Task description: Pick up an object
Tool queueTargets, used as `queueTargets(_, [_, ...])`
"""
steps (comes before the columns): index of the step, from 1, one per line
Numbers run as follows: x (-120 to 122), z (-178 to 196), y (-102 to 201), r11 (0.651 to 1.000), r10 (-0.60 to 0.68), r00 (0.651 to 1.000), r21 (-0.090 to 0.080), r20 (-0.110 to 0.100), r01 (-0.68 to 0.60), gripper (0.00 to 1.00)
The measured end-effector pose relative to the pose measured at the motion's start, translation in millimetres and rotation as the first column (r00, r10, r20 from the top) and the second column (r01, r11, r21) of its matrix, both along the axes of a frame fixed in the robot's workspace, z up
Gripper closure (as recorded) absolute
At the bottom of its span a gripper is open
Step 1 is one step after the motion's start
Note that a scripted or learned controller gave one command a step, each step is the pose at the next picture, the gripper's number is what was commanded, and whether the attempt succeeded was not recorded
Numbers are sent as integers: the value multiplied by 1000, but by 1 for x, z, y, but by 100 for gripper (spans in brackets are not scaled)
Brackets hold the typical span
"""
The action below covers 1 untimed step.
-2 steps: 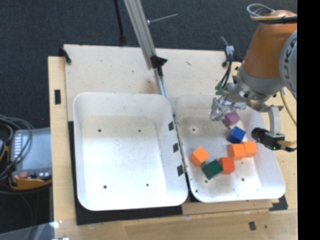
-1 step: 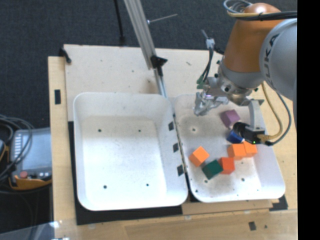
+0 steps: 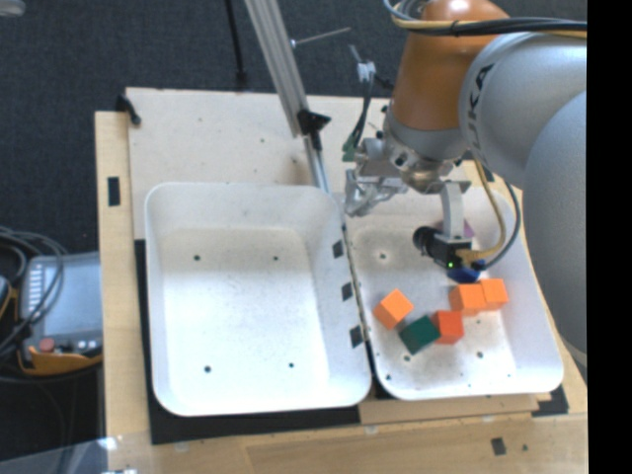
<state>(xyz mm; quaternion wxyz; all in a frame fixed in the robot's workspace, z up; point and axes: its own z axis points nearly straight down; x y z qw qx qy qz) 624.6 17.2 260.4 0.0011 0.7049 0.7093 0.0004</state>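
Several small blocks lie in the near part of the right bin (image 3: 523,368): an orange cube (image 3: 394,307), a dark green block (image 3: 420,334), a red-orange block (image 3: 450,325) touching it, and an orange block (image 3: 480,295) further right. My gripper (image 3: 360,199) hangs over the far left corner of that bin, close to the divide between the bins. It is well apart from the blocks, which lie nearer the camera and to its right. Nothing shows held in it.
The left white bin (image 3: 158,265) sits beside the right one. A slanted aluminium pole (image 3: 281,67) comes down just behind the gripper. A black unit with a green light (image 3: 437,245) and cables hang under the wrist. A grey device (image 3: 49,304) sits off the bench at left.
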Motion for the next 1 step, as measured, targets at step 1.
queueTargets(1, [12, -8, 57, 1000, 0, 1000, 0, 0, 0, 100])
